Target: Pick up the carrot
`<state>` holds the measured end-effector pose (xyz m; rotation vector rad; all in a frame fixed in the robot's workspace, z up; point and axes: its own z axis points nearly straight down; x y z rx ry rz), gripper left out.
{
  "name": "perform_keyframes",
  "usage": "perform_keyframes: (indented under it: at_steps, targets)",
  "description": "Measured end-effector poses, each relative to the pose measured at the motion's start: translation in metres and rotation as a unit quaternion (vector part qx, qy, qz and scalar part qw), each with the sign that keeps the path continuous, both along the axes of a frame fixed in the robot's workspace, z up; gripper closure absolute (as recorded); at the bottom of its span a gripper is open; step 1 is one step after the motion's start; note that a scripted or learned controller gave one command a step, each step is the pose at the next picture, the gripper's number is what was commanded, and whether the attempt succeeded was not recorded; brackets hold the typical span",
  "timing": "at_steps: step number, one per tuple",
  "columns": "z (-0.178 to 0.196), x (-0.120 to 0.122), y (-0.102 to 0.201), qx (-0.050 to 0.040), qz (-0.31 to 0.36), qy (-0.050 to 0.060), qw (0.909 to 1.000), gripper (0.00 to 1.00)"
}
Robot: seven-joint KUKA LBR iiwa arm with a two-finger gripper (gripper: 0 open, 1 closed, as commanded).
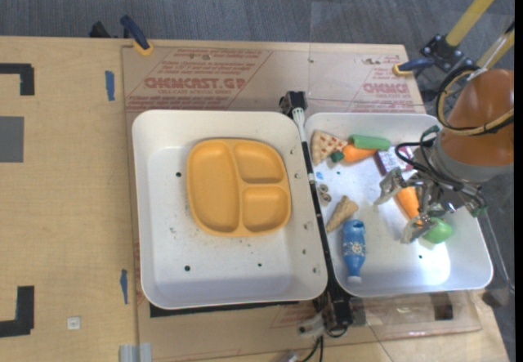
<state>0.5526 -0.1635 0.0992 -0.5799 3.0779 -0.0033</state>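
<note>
Starting at the near side of the right bin (470,274), we are seeing a blue bottle (353,247) lying close to the wall shared with the left bin (155,270). A little farther and to the right, a green lump (440,231) is resting on the bin floor. Just beside it the gripper (406,208) is hanging low over the bin, with the grey and orange arm (482,127) reaching in from the right.

We are reading the jaws as apart, one tip to the near right and one to the far left. The tapered orange piece that we are taking for the carrot (404,197) is lying between them, roughly along the line from tip to tip. We are not seeing the jaws pressed against it. We also cannot tell whether it is resting on the bin floor or raised.

We are judging the reach as done and the gripper as placed over its target. The closing and the lift are still to come.

To the left, a tan cone (341,211) is lying near the shared wall. Farther off, a pizza slice (328,145) is sitting at the far left corner. Beside it are a second small orange piece (356,154) and a green bar (370,141), well apart from the gripper. If that piece is the real carrot, the reach is aimed wrong.

In the left bin a yellow divided plate (239,186) is sitting on its own. Both bins are resting on the desk (65,189).
</note>
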Motion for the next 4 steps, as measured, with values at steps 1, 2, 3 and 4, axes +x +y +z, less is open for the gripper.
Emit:
perform_keyframes:
  at_steps: [1, 2, 3, 4]
  targets:
    - [-0.010, 0.016, 0.001, 0.0021, -0.188, -0.001, 0.9822, 0.00]
    - [0.005, 0.021, 0.002, 0.0022, -0.187, -0.009, 0.9824, 1.00]
    - [0.006, -0.015, -0.023, 0.0011, -0.200, 0.003, 0.9798, 1.00]
    - [-0.001, -0.059, 0.008, 0.0024, -0.205, 0.004, 0.9789, 1.00]
